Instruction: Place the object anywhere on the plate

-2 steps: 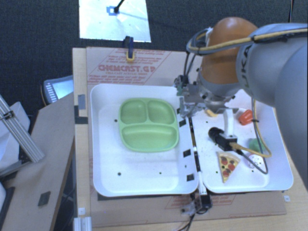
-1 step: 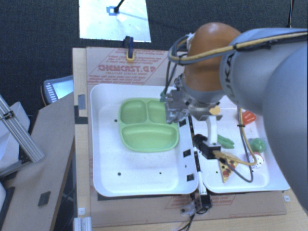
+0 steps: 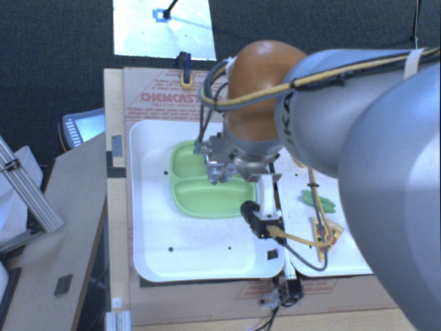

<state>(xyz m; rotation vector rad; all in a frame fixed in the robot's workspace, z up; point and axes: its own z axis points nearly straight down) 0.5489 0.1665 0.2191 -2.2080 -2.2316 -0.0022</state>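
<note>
While the grey arm point(image 3: 358, 129) hides much of the right white bin point(image 3: 344, 254), a small green object point(image 3: 318, 201) lies there. End effector point(image 3: 219, 174) over pale green divided plate point(image 3: 207, 185), left bin point(image 3: 151, 205); opening apparently hidden, cannot tell.

A robotics lab: white bins point(image 3: 148, 254) on a cardboard-lined desk point(image 3: 117, 185) (dark backdrop behind), cables point(image 3: 303, 243), aluminium framing point(image 3: 31, 192).

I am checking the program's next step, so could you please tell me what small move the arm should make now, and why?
Probably a short, slow lift straight up. The gripper sits low over the light green divided plastic plate in the left shallow white bin, and the grey arm hides whatever is beneath it. Rising would show whether an object lies on the plate. A small green object rests in the right bin.
</note>
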